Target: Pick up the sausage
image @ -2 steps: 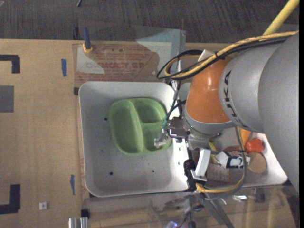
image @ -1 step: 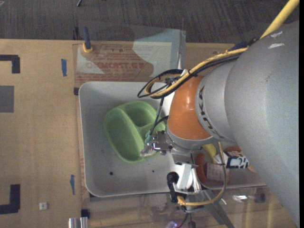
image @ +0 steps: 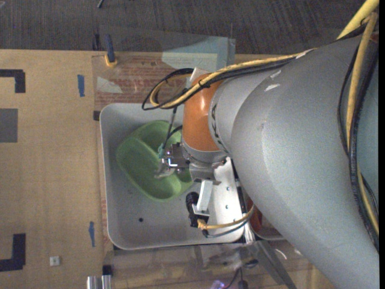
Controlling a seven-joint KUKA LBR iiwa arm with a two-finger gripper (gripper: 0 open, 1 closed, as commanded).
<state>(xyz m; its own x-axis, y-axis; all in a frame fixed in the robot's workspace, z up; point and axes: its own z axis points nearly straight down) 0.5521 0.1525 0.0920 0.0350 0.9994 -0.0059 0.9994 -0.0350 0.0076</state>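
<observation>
Camera view, L to R: tan cardboard surface [image: 54, 161] on the left w/ black corner marks [image: 13, 80], a grey rectangle at the far left edge, and a few blue tape bits [image: 81, 85]. Dark carpet floor [image: 180, 5] runs along the top.

White bin [image: 117, 221] sits mid-frame, its left wall just beside the cardboard. Inside it is a green bowl [image: 141, 158] in the upper-left part, lying on the bin floor, rim facing up toward the cam. Small dark speck [image: 141, 220] on the bin floor below the bowl, apart from it.

Hand [image: 169, 163] is over the right side of the green bowl, at or just inside its rim; can't tell if it touches. Hand state: can't tell, the wrist hardware blocks it. Nothing visibly held.

Orange band [image: 201, 122] is right above the hand, w/ yellow and black cables [image: 174, 86] looping off it to the upper left. White mount plate [image: 219, 200] w/ a black connector hangs below the wrist, over the bin's lower-right area.

Grey arm [image: 301, 149] covers the whole right half, incl. most of the right part of the bin and whatever lies beyond.

Task item: a reddish-brown sliver [image: 257, 218] peeks out under the arm's lower edge, right of the mount plate. Can't tell if that's the sausage, too little of it is exposed. It's well apart from the hand.
</observation>
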